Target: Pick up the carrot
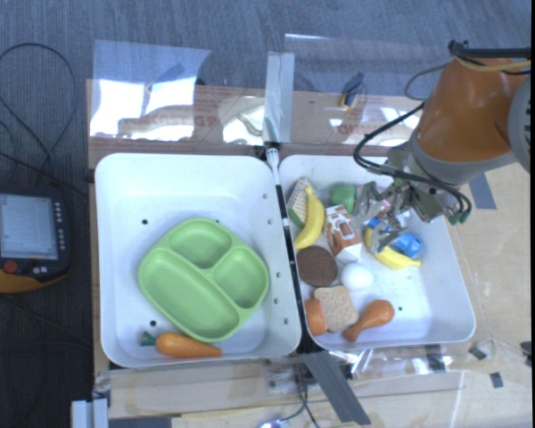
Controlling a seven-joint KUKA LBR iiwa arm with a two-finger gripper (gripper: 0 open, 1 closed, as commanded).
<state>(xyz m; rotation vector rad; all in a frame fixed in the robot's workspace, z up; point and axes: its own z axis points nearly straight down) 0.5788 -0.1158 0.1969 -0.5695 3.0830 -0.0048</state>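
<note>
1. Carrot (188, 346) lies in left bin (116, 239), front edge, just below green divided plate (205, 277), touching or nearly so
2. Hand (388, 217) hangs over right bin (446, 310), back half, well apart from carrot; can't tell if open or closed
3. Under/near hand: yellow-blue toy (401, 250), small carton (341, 230), banana (310, 223)
4. Front of right bin: brown round cookie (317, 265), white egg (358, 277), toast (337, 307), drumstick (369, 317)
5. Bin walls + plate stand between hand & carrot

Blue-grey carpet (205, 7) is covering the floor around the counter (205, 105). A handheld control pendant (22, 234) is lying on it at left, its black cable (36, 87) looping away behind.
</note>
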